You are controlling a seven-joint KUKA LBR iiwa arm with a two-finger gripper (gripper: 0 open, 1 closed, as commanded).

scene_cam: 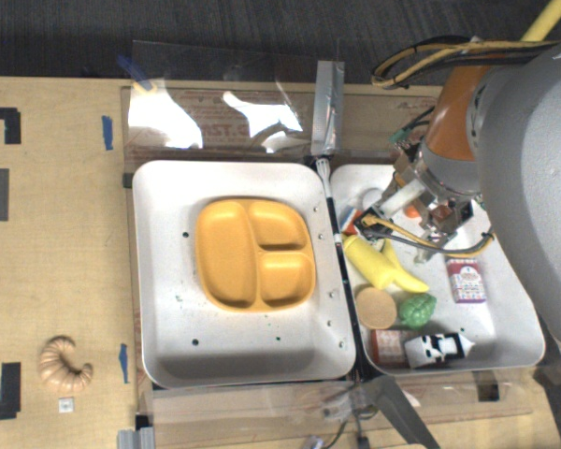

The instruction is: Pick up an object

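My gripper point(428, 215) hangs low over the back part of the right bin point(516, 318), below the orange band of the arm. A yellow banana point(381, 265) lies just in front and to the left of it. Near the banana are a round brown lid-like piece point(376, 308) and a green lumpy object point(416, 310). A pink card point(467, 281) lies to the right. A small black and white toy point(437, 347) and a red-labelled can point(387, 346) rest along the front wall. Something orange-red point(352, 221) peeks out by the left wall.
The left bin point(159, 279) holds a yellow divided plate point(255, 253) in its middle. A tan curled object point(65, 364) lies on the bench at the front left, outside the bins. The grey arm covers the right bin's back right corner.
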